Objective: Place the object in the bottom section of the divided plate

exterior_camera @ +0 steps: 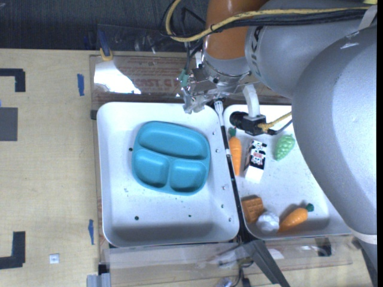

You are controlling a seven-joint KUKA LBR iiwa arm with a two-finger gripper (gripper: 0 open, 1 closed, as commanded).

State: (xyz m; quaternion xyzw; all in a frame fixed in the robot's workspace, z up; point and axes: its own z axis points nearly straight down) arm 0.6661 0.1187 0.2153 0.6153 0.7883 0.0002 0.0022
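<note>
**Gripper above the far rim of the left bin, toys lying in the right bin**

The gripper (pixel 200 97) sits at the upper middle of the frame, over the far edge of the left bin (pixel 114 160), close to the wall shared by the two bins. Its metal end is small and cluttered, so whether the fingers are spread or closed cannot be told, and nothing is visibly between them.

Just below and to the left of it, in the middle of the left bin, lies the blue divided plate (pixel 170 157), with one long section along its upper side and two smaller ones along its lower side. All three look bare.

The loose objects lie in the right bin (pixel 311 211), apart from the gripper. Nearest is an orange toy carrot (pixel 236 153) lying against the shared wall, below and to the right of the gripper. Beside it is a small white box with dark print (pixel 257 157), then a green bunch of toy grapes (pixel 285 147). Toward the lower edge of that bin are a brown waffle-like piece (pixel 252 207), a pale whitish lump (pixel 268 222) and a second carrot (pixel 294 217). A black fitting (pixel 246 122) with a yellow cable hangs at the upper part of the right bin
</note>
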